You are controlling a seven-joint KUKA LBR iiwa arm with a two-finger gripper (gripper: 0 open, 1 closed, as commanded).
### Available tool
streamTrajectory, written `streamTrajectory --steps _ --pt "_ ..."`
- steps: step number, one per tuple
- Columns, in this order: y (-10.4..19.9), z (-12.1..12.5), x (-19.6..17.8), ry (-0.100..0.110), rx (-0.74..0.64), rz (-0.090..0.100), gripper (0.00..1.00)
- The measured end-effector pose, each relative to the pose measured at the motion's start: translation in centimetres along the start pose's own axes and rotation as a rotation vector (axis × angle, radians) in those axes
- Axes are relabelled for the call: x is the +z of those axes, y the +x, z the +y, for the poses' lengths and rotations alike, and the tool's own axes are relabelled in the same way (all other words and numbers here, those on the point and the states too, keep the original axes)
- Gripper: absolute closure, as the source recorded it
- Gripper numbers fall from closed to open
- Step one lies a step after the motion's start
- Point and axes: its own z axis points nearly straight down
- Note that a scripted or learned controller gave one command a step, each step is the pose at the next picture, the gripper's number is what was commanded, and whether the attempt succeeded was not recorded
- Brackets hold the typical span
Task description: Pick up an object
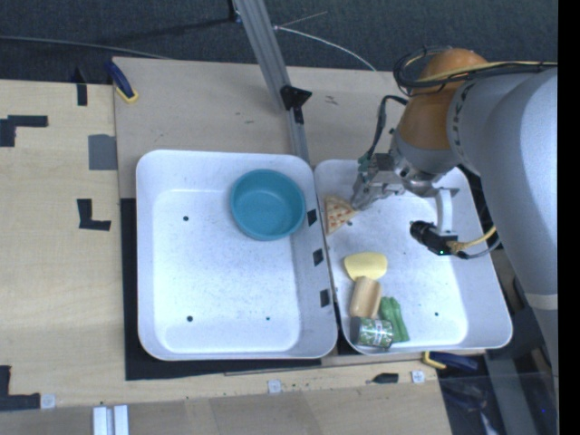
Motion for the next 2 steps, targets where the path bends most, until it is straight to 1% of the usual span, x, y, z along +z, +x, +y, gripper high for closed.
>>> streamTrajectory --steps 1,2 --pt "0.0 -0.4 -4.4 0.018 0.002 -0.008 1.00" --pt "0.3 0.7 -9.2 0.015 0.002 -0.007 1.00"
